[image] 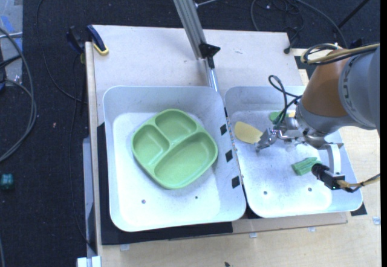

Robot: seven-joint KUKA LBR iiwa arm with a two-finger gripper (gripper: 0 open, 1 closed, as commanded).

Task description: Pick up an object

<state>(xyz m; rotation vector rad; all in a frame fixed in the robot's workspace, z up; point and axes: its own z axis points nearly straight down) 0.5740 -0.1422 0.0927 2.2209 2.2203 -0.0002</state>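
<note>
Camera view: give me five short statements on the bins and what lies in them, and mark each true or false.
1. The green divided plate lies in the left bin. True.
2. The plate has a single undivided well. False: it has three compartments.
3. The yellow piece lies in the right bin, near the wall it shares with the left bin. True.
4. The green block sits on the plate. False: it lies on the floor of the right bin, towards that bin's right side.
5. The gripper hangs over the left bin. False: it is over the right bin, just right of the yellow piece.
</note>
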